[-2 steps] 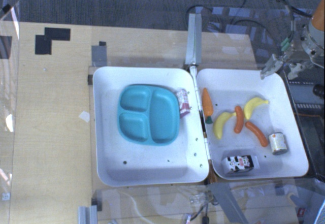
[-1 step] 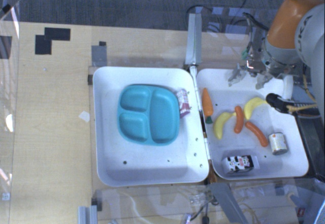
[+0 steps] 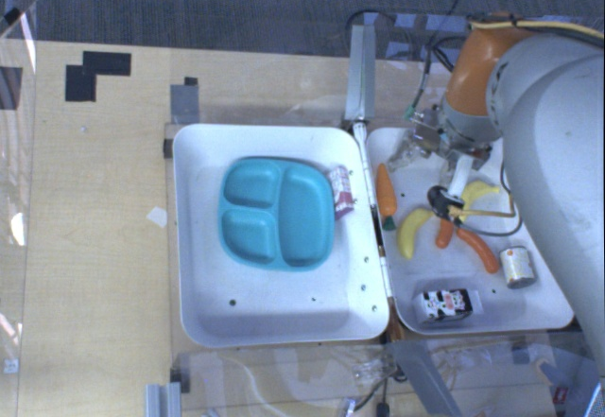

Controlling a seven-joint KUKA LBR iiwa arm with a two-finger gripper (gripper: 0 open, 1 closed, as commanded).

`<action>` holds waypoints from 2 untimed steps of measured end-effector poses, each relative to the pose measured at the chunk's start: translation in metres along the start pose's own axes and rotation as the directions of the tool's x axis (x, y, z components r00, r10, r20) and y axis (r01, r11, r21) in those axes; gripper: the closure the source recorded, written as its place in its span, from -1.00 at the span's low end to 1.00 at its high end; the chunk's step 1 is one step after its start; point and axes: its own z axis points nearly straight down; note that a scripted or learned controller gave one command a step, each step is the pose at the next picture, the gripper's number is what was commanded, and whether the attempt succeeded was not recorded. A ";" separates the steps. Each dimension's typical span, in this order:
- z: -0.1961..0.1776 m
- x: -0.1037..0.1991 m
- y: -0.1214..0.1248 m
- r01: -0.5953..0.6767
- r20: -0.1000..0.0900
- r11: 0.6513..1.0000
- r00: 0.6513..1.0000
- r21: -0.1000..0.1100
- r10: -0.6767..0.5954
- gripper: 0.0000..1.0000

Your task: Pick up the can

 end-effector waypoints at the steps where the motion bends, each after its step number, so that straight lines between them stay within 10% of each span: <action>1: -0.013 0.003 0.002 0.008 -0.003 1.000 1.000 -0.010 -0.008 1.00; 2: -0.098 0.112 -0.048 -0.437 -0.005 0.900 0.900 -0.004 0.437 1.00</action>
